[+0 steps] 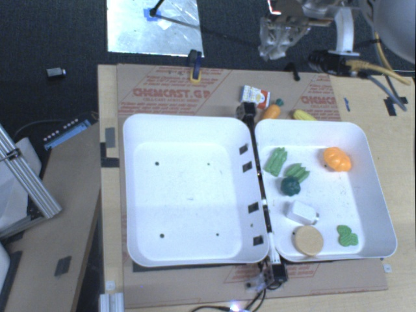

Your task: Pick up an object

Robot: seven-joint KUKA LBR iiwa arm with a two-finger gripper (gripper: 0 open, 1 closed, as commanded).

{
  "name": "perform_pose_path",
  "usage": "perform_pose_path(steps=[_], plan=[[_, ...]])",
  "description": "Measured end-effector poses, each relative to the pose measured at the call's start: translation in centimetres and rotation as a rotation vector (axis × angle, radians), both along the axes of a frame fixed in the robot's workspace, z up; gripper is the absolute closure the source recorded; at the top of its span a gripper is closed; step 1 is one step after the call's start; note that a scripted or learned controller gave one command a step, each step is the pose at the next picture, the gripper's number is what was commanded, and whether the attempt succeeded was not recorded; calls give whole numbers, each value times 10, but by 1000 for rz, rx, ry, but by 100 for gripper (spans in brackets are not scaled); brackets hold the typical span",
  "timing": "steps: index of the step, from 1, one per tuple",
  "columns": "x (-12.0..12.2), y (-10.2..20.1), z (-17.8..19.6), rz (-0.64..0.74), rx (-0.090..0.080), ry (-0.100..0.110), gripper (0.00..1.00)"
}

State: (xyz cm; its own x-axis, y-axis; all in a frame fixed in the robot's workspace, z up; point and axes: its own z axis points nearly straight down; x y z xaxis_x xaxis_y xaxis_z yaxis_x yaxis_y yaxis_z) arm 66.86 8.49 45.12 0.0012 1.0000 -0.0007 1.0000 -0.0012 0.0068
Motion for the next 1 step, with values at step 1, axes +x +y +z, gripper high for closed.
perform_pose_path(steps=[1], plan=[[-97, 13, -66, 6, 0, 15, 100]])
